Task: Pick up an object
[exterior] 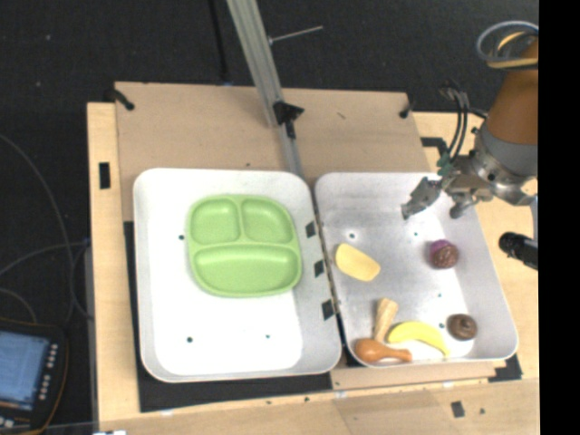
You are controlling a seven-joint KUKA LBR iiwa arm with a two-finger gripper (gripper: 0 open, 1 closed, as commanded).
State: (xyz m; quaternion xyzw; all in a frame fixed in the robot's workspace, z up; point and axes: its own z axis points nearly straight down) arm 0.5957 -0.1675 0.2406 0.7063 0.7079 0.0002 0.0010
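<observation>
The right bin (pixel 381 202) holds several small items: a yellow wedge (pixel 357 263), a dark purple ball (pixel 443 255), a brown round piece (pixel 461 326), a yellow banana (pixel 418 336), a tan stick (pixel 385 316) and an orange-brown piece (pixel 381 352). My gripper (pixel 439 199) hangs over the bin's far right part, above and slightly left of the purple ball. Its two grey fingers are spread apart with nothing between them.
The left bin (pixel 163 333) carries a green divided plate (pixel 244 246). A slanted metal pole (pixel 263 71) rises behind the bins. A tablet (pixel 27 370) lies off the bench at lower left.
</observation>
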